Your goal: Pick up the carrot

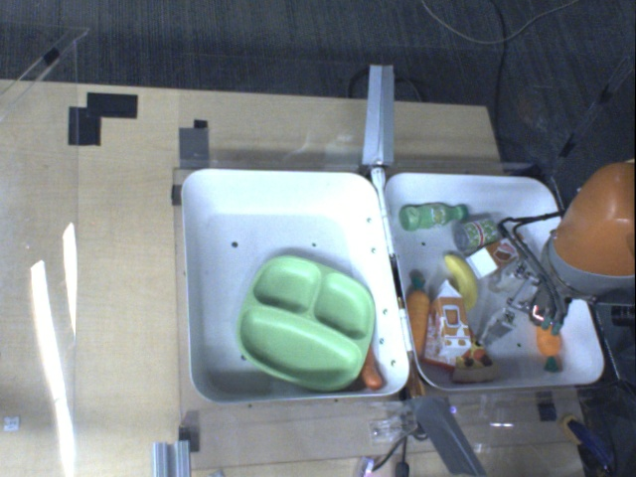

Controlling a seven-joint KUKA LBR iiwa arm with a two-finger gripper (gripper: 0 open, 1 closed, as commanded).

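The carrot [418,311] lies along the right bin's [586,371] left wall, touching a snack box [449,331]. The pincer [522,301] hangs mid-bin; its opening I cannot tell. Another carrot [549,344] at the right wall could draw the grasp astray.

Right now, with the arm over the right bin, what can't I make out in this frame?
- Tool: open or shut is unclear; blurred metal against clutter, camera view.
- Orange item in the left bin: mostly hidden under the green tray.
- Carton label: too small to read.
- Arm: cut off by the right edge.
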